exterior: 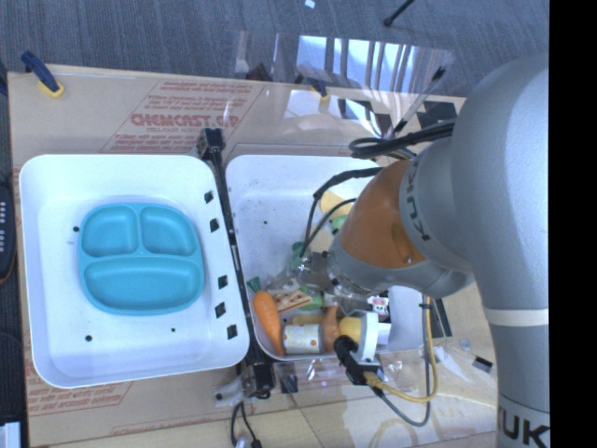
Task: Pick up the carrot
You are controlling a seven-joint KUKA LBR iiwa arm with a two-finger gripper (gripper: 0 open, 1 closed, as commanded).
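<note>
two white bins sit side by side on the tabletop (84,409). the left bin (37,250) has a blue plate (140,255) in it, with three parts. the right bin (270,185) has a little pile of toy food near its front edge.

the carrot (267,317) is in the right bin, at the front left corner. it is orange and lies close to the wall between the two bins. it points toward the front edge. just to its right is a small tin can (301,338) on its side, and a flat tan piece (297,300) lies just behind. a yellow thing (338,213) peeks out farther back, next to the arm.

the big grey arm (485,185) with its orange band (378,222) comes in from the right and hangs over the pile. the fingers (322,292) are low over the food, a bit to the right of the carrot. the arm covers them, so i cannot tell if they are open or closed, or if they hold anything.
</note>
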